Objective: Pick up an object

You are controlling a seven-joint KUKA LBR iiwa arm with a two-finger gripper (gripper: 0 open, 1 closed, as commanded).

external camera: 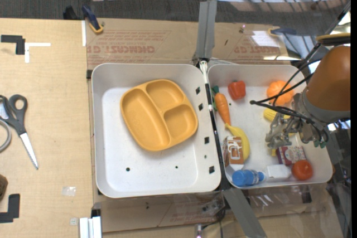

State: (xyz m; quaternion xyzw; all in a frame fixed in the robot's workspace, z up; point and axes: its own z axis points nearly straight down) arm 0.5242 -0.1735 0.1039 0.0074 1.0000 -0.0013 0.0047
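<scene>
Here, white bins [100,136] on wooden bench [44,120]

Cardboard sheet [146,42] behind the bins — red print, mirrored, unreadable.

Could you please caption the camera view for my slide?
KUKA arm's end effector hangs over the right bin of toy food; a yellow divided plate lies in the left bin.

Bright, even overhead light, glare on the clear panel [279,0] at top right, soft shadows, fairly sharp.
</scene>
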